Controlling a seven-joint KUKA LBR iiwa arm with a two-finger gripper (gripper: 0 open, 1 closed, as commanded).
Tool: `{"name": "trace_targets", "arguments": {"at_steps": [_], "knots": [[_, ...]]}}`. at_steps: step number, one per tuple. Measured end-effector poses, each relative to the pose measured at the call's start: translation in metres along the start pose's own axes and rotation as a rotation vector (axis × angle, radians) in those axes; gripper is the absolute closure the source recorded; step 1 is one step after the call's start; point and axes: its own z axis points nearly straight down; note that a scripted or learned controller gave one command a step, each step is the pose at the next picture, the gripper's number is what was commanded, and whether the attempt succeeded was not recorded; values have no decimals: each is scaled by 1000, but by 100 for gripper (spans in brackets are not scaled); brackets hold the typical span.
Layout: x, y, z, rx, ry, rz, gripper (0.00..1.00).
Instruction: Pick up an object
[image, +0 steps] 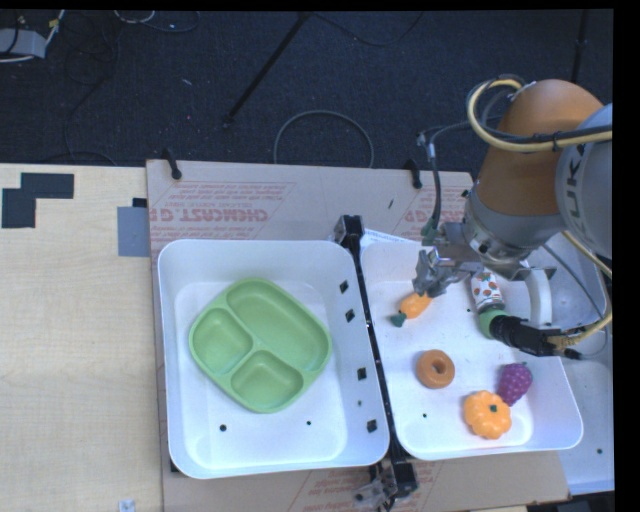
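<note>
A grey robot arm reaches into the right of two shallow white bins on a bench.

Nearest in the right bin (560, 440) lie a small orange toy pumpkin (486, 414), a purple grape bunch (515, 381) and a brown ring doughnut (435, 369). Farther back, the metal two-finger gripper (428, 283) sits just above a little orange carrot (412, 306); whether it grips the carrot cannot be told. The left bin (190, 450) holds a pale green divided plate (259, 343).

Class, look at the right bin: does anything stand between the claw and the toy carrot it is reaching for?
Nothing visible does. The claw sits right at the carrot, at its upper end. The donut, grapes and pumpkin lie apart, nearer the bin's front.
</note>
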Motion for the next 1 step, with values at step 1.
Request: {"name": "trace_targets", "arguments": {"at_steps": [1], "knots": [[46,19,10,-2,0,0,100]]}}
